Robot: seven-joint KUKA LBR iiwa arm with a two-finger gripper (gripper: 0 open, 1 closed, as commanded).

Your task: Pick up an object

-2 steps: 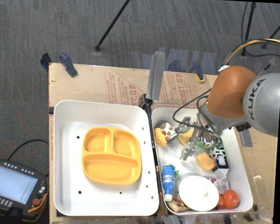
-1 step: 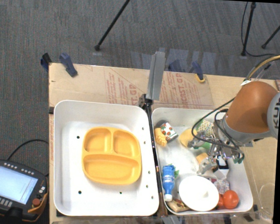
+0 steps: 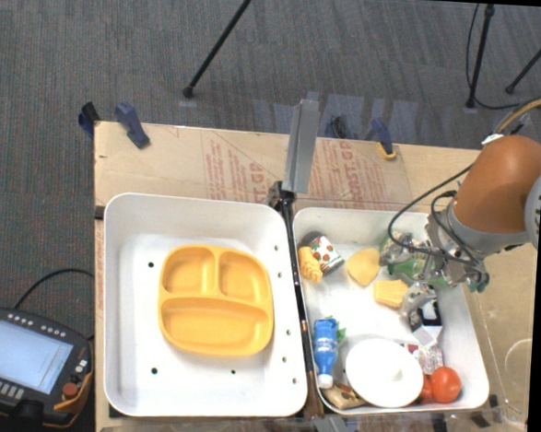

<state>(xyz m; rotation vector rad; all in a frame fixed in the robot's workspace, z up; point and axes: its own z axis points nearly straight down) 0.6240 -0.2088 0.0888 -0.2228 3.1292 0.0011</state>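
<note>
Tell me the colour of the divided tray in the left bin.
Yellow-orange; the divided tray shows plainly in the camera view.

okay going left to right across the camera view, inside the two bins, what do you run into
Yellow divided tray → blue bottle → white round plate → red ball, with the gripper above the plate.

The gripper [image 3: 420, 284] hangs over the right bin [image 3: 479, 350] above a yellow wedge [image 3: 391, 294]; a yellow tray [image 3: 216, 301] lies in the left bin [image 3: 125, 246].
</note>
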